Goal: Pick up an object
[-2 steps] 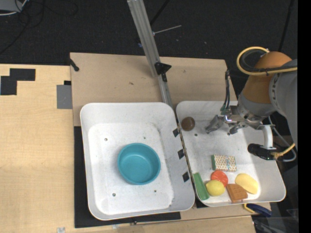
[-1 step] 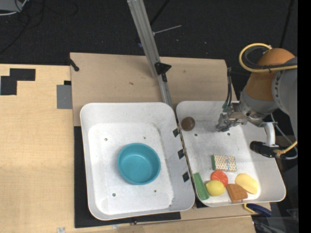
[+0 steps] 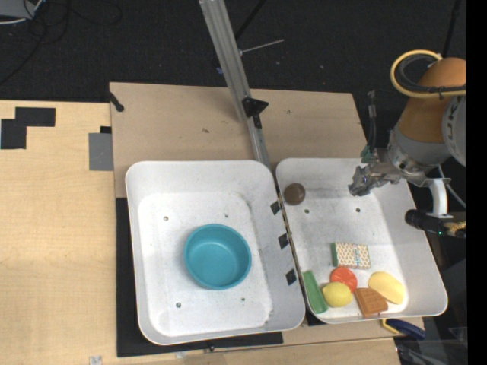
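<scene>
A cluster of six small things lies at the near end of the right bin (image 3: pixel 426 280), well below the jaws (image 3: pixel 362 184): one green stick (image 3: pixel 313 291), one yellow ball (image 3: pixel 337 294), one red ball (image 3: pixel 344 276), one brown block (image 3: pixel 370 301), one yellow lemon shape (image 3: pixel 386 286) and one patterned sponge (image 3: pixel 351 255). One brown ball (image 3: pixel 294 194) sits just left of the jaws. One teal bowl (image 3: pixel 218 255) rests in the left bin (image 3: pixel 152 204), far to their left. Whether the jaws stand wide or narrow I cannot tell; nothing shows between them.

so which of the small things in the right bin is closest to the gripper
The small brown ball, alone near the bin's far left corner; the other small things cluster at the near end, farther from the gripper.
</scene>
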`<action>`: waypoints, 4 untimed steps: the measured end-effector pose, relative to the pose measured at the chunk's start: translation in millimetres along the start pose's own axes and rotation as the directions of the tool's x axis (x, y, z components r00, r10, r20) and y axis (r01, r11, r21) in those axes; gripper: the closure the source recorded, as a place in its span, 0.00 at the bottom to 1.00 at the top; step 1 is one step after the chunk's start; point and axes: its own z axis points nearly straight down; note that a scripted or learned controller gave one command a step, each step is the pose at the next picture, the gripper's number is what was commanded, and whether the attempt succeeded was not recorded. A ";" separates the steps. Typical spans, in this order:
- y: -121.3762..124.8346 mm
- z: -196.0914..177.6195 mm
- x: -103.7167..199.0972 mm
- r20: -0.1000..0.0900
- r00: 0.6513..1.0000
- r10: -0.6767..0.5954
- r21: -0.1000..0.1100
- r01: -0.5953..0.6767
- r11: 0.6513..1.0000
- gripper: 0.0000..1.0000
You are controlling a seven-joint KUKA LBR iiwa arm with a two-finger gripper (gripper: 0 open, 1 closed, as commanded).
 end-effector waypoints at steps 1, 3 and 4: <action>1.2 -63.1 1.0 0.000 1.000 0.000 -0.002 0.000 1.000 1.00; -9.1 -44.8 55.4 -0.002 1.000 -0.004 0.003 0.004 1.000 1.00; -18.1 -40.4 104.6 -0.002 1.000 -0.003 0.004 0.003 1.000 1.00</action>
